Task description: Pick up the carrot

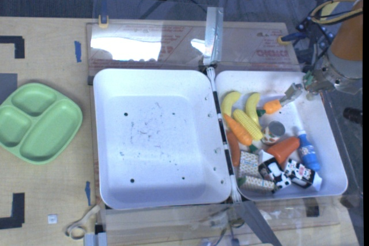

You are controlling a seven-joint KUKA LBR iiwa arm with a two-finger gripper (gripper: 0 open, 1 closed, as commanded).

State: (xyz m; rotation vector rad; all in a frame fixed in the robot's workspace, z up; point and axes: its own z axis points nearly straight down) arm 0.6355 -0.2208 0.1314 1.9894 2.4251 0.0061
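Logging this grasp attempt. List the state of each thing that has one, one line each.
gripper: over the right bin, fingers at a small carrot; grip cannot be told.
small carrot: at the fingertips, near the bin's far side.
long carrot: lying flat among the toys.
bananas: lying flat, side by side.
left bin: upright, level.
green plate: on the bench, face up.

Grey arm (pixel 346 49) entering from the right, gripper (pixel 294 91) low, angled leftward
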